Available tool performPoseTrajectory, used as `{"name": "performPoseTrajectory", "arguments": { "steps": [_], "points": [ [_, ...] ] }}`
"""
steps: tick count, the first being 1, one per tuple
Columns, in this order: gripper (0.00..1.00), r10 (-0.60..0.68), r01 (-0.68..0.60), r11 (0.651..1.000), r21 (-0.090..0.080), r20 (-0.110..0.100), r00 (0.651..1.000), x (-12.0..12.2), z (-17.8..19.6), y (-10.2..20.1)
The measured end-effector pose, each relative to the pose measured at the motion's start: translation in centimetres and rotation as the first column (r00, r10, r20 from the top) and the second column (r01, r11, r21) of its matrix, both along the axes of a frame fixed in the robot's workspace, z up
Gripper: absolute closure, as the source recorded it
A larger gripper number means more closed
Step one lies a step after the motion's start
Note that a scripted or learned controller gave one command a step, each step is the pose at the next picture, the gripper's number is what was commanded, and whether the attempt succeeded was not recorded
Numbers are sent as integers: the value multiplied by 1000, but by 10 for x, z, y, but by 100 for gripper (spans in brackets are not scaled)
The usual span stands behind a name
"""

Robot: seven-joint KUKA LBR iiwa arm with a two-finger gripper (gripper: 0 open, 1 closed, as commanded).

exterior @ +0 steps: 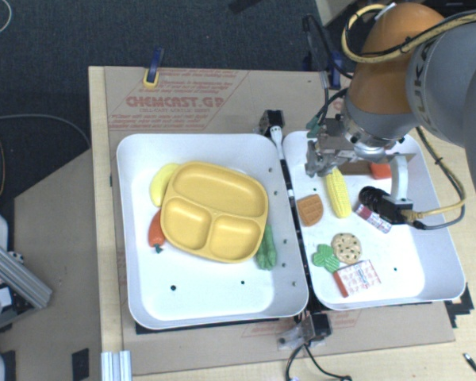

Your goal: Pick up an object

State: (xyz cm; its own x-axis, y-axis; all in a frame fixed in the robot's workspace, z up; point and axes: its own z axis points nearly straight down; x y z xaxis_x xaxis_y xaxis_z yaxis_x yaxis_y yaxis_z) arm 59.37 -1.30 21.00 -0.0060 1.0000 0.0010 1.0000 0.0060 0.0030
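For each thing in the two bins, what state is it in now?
Yellow three-compartment plastic tray: tilted, lying over other toys, nothing in it.
Yellow toy corn cob: lying flat, beside the tool.
Round chocolate-chip cookie: lying flat.
Arm's tool: low over the right white bin.

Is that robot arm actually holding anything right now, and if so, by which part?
It cannot be told. The gripper sits low in the right bin, just above the toy corn, but nothing shows between its fingers.

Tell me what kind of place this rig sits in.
Most likely a robotics lab: two white bins on a cardboard-topped bench, toy food such as a corn cob, and loose cables on dark carpet.
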Motion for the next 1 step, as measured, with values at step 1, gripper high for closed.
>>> {"name": "performPoseTrajectory", "arguments": {
  "steps": [1],
  "points": [
    [100, -1, 1, 1000, 0, 2, 1000, 32, 7, 42]
  ]
}}
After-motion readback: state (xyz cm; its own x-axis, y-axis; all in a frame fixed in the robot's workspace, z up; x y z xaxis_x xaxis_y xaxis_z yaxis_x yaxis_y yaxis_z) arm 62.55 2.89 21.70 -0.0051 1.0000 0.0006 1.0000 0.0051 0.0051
